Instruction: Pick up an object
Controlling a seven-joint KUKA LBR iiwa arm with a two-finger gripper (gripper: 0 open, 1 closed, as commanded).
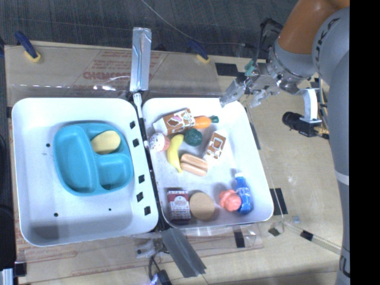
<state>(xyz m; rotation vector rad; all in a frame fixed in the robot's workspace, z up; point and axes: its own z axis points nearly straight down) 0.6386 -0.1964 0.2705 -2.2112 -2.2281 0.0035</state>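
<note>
Pincer point(241, 96): fingers spread wide, holding nothing, above right bin's point(256, 159) far corner.
Toy carrot point(203, 122): nearest item, just below-left of pincer.
Blue bottle point(242, 193): well below pincer.

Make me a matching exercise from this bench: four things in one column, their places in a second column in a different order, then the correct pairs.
Things:
1. yellow potato-shaped toy
2. banana
3. blue bottle
4. gripper

Places:
A. near the front right corner of the right bin, beside a pink-red toy
B. above the back right corner of the right bin
C. on the blue tray in the left bin
D. left part of the right bin, next to the hot dog

Pairs: 1-C, 2-D, 3-A, 4-B
</note>
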